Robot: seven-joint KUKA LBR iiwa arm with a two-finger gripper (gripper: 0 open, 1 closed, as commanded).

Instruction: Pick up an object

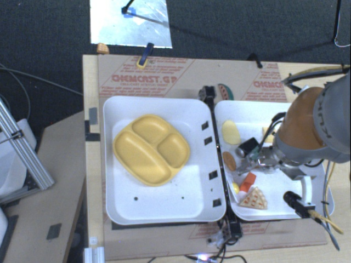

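the pincer [253, 159] is hanging low in the right bin [258, 107] over small food pieces, an orange piece [248, 179] and a waffle wedge [253, 199] lying just beside it, and i cannot tell its spread, so nothing is looking lifted yet.

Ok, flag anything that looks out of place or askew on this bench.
The yellow divided plate lies rotated at a slant in the left bin, not square to its walls. A blue-and-yellow tool lies outside both bins on the cardboard sheet behind them. Nothing looks spilled or broken.
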